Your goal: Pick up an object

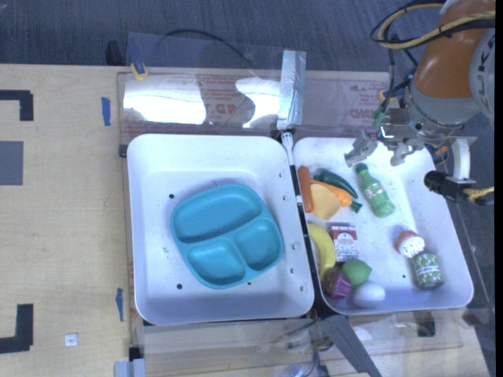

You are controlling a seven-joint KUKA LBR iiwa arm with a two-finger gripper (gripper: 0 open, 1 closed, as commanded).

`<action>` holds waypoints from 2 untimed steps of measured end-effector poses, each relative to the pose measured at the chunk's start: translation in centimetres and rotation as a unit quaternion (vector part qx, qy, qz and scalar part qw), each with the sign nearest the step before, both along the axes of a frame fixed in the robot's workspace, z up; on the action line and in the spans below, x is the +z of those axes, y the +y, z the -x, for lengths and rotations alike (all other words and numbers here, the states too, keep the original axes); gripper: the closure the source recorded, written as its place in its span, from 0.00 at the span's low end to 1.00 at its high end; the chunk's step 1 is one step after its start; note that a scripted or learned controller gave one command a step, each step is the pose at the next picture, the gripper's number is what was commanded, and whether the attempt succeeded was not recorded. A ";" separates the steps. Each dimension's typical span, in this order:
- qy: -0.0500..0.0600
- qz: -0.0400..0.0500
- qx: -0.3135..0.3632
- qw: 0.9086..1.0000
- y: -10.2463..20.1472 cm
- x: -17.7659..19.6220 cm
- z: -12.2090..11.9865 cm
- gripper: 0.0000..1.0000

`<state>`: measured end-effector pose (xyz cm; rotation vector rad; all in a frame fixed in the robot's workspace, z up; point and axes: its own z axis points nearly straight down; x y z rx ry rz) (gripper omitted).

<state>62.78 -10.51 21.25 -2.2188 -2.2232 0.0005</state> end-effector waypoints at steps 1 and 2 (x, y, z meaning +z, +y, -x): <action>-0.017 0.005 0.011 1.000 -1.5 -9.8 -0.2 0.00; -0.003 0.002 -0.008 1.000 -5.9 -12.6 0.6 0.00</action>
